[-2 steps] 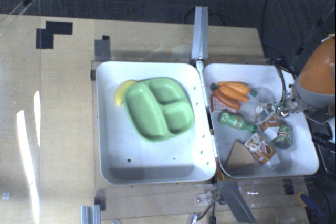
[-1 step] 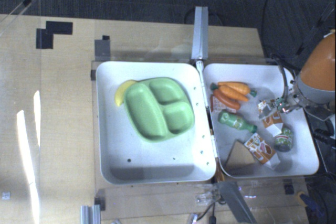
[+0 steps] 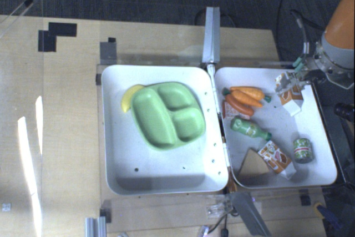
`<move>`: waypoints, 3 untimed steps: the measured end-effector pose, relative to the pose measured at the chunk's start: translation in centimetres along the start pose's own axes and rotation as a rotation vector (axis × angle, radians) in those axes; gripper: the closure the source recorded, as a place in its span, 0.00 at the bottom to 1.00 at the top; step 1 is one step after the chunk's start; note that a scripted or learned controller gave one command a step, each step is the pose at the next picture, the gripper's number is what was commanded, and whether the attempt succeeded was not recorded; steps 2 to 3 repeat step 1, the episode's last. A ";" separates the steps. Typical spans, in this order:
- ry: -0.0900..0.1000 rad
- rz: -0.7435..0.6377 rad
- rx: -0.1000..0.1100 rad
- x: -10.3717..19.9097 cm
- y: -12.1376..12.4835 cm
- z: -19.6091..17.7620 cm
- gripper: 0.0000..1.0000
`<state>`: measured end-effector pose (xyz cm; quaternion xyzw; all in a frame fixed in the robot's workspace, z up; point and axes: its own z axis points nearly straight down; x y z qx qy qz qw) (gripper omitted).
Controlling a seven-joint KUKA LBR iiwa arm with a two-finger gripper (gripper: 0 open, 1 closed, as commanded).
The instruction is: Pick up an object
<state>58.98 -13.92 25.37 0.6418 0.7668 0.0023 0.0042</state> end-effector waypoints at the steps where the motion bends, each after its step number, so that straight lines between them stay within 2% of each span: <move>1: 0.002 0.090 0.007 3.2 -5.4 6.1 1.00; 3: 0.002 0.090 0.007 3.2 -5.4 6.1 1.00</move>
